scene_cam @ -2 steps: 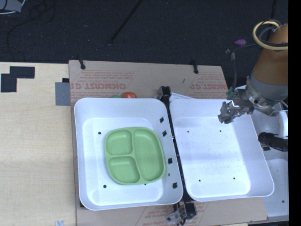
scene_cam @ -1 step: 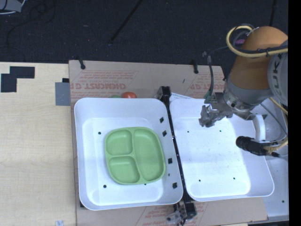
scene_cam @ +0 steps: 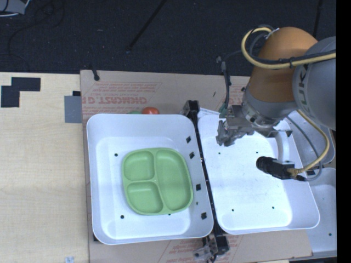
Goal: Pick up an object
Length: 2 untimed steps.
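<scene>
Overhead, slanted view of table (scene_cam: 38, 163) bearing two shallow white bins side by side on a cardboard sheet (scene_cam: 126, 95) printed with red lettering. Grey arm (scene_cam: 321, 81) with orange band (scene_cam: 282, 64) entering from the right, wrist bent down over right bin (scene_cam: 258, 223). Pincer (scene_cam: 226, 137) hanging low over the upper left part of right bin, close beside the black clamp strip (scene_cam: 200, 171) joining the two bins; fingers dark and foreshortened, nothing visible between them, apart or together impossible to tell. Green compartment plate (scene_cam: 157, 181), three sections, lying flat on the floor of left bin (scene_cam: 101, 147), below and to the left of pincer, across the clamp strip and well apart from it. Small red-orange round object (scene_cam: 150, 111), partly hidden, just behind the far rim of left bin, left of pincer and slightly above it; a speck of green beside it, too small to identify. Black cylindrical fitting (scene_cam: 274, 166) with yellow hose (scene_cam: 323, 149) projecting from the arm, below and to the right of pincer, over right bin. Black rectangular markers (scene_cam: 19, 90) on table top at far left, well apart from pincer.
</scene>
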Tool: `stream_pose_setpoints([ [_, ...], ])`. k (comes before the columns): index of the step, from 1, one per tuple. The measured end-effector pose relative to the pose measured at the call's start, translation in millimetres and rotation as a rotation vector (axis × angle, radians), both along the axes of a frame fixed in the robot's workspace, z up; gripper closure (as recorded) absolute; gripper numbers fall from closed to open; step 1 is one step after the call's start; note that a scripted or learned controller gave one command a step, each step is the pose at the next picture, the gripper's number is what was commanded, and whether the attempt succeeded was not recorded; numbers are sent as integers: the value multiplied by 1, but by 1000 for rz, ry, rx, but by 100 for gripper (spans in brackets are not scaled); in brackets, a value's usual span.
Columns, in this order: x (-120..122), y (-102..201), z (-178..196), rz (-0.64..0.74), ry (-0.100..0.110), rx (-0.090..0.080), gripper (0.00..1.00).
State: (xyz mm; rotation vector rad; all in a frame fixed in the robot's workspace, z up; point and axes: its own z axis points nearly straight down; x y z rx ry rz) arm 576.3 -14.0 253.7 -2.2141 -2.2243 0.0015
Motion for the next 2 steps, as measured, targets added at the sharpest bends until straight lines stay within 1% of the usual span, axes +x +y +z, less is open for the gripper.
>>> stream_pose_setpoints([
  [1, 2, 57, -16, -1, 3, 0, 100],
  [2, 1, 101, -26, -1, 3, -1, 100],
])
